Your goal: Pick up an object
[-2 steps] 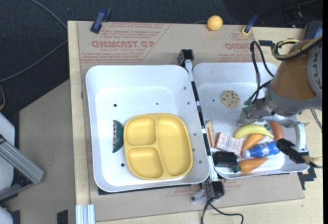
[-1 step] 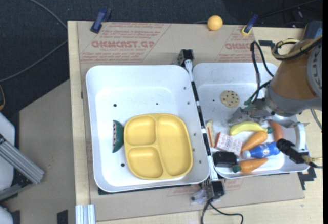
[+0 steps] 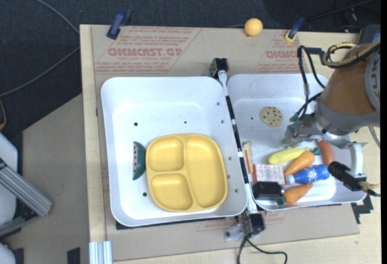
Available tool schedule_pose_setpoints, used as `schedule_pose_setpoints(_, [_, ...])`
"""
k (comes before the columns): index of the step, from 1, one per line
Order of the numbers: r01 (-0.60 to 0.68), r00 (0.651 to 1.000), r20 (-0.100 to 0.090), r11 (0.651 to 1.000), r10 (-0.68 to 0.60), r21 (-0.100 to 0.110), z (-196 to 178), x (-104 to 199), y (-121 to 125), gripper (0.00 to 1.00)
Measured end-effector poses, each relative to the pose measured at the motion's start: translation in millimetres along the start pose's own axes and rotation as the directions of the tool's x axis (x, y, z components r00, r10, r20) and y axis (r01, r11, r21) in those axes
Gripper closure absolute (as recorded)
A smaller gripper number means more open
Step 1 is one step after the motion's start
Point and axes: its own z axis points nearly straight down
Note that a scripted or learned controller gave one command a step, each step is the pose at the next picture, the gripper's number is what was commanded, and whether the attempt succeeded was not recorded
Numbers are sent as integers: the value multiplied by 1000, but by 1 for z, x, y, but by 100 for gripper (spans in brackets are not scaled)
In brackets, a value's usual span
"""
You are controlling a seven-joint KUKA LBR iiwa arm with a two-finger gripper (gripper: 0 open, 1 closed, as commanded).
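My gripper (image 3: 297, 133) hangs low in the right bin (image 3: 254, 95), just above a pile of toy food at the bin's front. Closest to it lies a yellow banana-like piece (image 3: 286, 156), a little below and to the left. An orange carrot (image 3: 300, 163) and a reddish sausage-shaped piece (image 3: 327, 151) lie beside that. Further forward are a blue bottle (image 3: 311, 175), a second carrot (image 3: 296, 194), a red-and-white box (image 3: 268, 173) and a black item (image 3: 268, 189). A round tan cookie (image 3: 271, 115) lies apart, to the gripper's upper left.
The left bin (image 3: 121, 106) holds a yellow divided plate (image 3: 184, 171) and a watermelon slice (image 3: 139, 160) at the plate's left. An orange ball (image 3: 253, 26) rests on the cardboard behind the bins. Blue clamps (image 3: 118, 23) grip the board's back edge.
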Motion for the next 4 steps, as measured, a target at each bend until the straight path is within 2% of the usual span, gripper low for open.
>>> schedule_pose_setpoints(1, [0, 1000, 0, 1000, 0, 0, 0, 0, 0, 0])
schedule_pose_setpoints(2, [1, 1000, 0, 1000, -1, 2, 20, 51, -40, 0])
schedule_pose_setpoints(3, [1, 1000, 1, 1000, -1, 1, 10, 52, -40, 100])
schedule_pose_setpoints(4, [1, 1000, 0, 1000, -1, 1, 10, 52, -40, 0])
